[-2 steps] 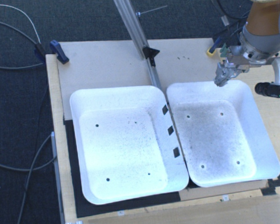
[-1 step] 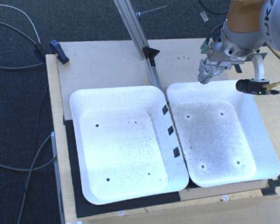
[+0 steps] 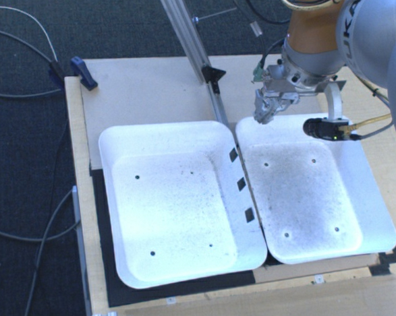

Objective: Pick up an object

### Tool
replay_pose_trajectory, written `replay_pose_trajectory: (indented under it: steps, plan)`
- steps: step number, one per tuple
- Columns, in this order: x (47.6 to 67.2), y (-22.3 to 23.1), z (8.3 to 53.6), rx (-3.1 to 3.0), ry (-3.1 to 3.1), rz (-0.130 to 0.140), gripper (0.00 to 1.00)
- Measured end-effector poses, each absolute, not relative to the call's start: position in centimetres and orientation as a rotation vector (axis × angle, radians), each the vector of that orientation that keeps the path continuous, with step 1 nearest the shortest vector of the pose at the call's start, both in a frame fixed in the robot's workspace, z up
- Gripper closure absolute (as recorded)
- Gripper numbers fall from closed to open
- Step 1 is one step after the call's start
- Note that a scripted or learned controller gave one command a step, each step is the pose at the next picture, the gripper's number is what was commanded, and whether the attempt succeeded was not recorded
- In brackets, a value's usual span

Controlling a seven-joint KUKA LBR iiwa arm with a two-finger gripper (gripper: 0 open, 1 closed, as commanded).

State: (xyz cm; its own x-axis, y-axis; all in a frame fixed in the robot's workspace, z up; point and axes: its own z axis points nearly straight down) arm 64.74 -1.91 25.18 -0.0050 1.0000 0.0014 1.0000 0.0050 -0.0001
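We cannot tell whether the gripper [image 3: 263, 113] is wide or narrow, or whether it holds anything. It hangs at the back left corner of the right bin [image 3: 371, 196], over the rim. Where the object lies we cannot tell. The left bin [image 3: 108, 168] sits just beside, with black tabs [image 3: 241, 183] along the seam. A blue clamp [image 3: 84, 73] grips the bench [image 3: 146, 90].
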Motion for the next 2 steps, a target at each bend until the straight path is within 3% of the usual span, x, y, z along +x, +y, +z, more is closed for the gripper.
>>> replay_pose_trajectory:
  steps: [2]
  plan:
    - [66.4, 7.5, 23.2, -2.218, -2.225, -0.001, 1.00]
